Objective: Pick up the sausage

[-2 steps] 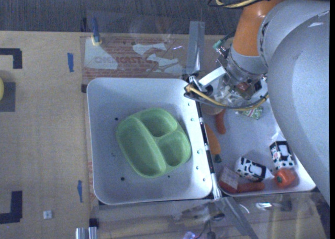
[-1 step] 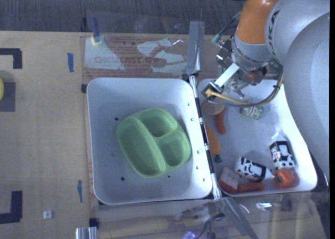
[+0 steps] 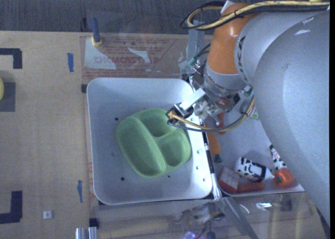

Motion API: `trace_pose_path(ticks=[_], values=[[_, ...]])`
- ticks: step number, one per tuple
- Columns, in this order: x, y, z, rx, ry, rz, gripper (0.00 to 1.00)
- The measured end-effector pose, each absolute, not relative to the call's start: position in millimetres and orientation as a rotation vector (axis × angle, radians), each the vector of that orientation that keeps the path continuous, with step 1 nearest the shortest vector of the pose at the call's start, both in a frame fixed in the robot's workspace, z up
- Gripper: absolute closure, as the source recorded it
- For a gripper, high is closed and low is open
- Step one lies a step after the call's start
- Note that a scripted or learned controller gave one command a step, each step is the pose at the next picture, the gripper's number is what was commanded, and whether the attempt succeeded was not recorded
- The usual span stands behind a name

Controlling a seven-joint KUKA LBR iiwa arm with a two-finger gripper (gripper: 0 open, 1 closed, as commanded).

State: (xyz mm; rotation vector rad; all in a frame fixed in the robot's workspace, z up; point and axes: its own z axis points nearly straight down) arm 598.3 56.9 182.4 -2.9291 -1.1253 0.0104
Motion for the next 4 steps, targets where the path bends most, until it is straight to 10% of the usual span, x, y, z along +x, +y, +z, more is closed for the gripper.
trace_pose_path(ticks=[1, 3, 4], values=[[592.3, -32, 183, -2.961, -1.040, 0.010, 1.00], [564.6, 113, 269, -3.109, -0.451, 0.003, 1.00], [559.4, 99, 214, -3.126, -0.314, 0.006, 1.00]])
